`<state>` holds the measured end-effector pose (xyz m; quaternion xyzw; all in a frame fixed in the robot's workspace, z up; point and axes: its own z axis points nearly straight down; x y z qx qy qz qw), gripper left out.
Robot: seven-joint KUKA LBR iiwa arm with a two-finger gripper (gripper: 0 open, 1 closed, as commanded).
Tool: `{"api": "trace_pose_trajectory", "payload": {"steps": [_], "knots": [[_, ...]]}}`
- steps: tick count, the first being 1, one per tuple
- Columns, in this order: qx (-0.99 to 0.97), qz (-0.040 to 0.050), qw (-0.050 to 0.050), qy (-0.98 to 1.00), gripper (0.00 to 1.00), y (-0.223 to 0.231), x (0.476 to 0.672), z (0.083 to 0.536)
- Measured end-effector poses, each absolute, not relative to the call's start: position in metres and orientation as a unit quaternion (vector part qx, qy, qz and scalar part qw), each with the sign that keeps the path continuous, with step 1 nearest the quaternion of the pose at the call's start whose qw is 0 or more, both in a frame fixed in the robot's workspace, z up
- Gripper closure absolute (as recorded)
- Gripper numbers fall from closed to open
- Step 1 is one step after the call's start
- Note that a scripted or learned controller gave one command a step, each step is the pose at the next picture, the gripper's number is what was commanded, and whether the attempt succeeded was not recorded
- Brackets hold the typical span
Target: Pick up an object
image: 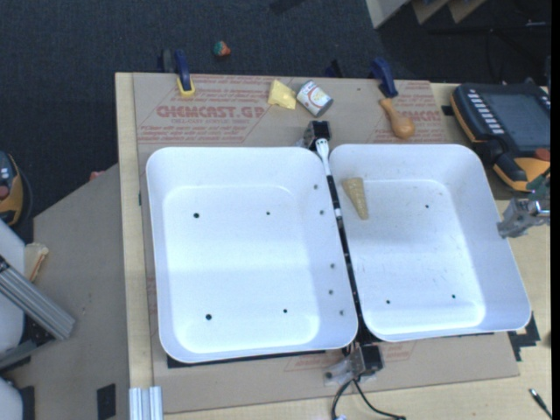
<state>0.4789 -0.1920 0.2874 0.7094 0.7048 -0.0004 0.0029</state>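
surface (140,191) | red print "CHEMCAST. G P" along far edge, left | similar red lettering at right, partly covered, unreadable

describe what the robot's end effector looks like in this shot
Just a small part of the end effector shows at the right edge of the camera view, beside the right bin: grey, metallic-looking, angular parts. Too small and blurred to make out cables or markings.

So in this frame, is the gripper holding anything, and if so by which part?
Nothing is held. The gripper sits at the right bin's right edge, apart from the tan wedge lying in that bin.
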Motion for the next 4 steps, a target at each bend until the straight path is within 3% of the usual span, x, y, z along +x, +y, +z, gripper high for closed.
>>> {"api": "trace_pose_trajectory", "payload": {"steps": [1, 2, 3, 4], "knots": [[0.708, 0.0000, 0.002, 0.706, 1.00, -0.226, 0.479, 0.286], [0.705, 0.0000, -0.003, 0.710, 1.00, -0.142, 0.479, 0.264], [0.707, 0.0026, 0.006, 0.707, 1.00, -0.156, 0.480, 0.351], [0.709, -0.0001, 0.005, 0.705, 1.00, -0.229, 0.479, 0.380]]}}
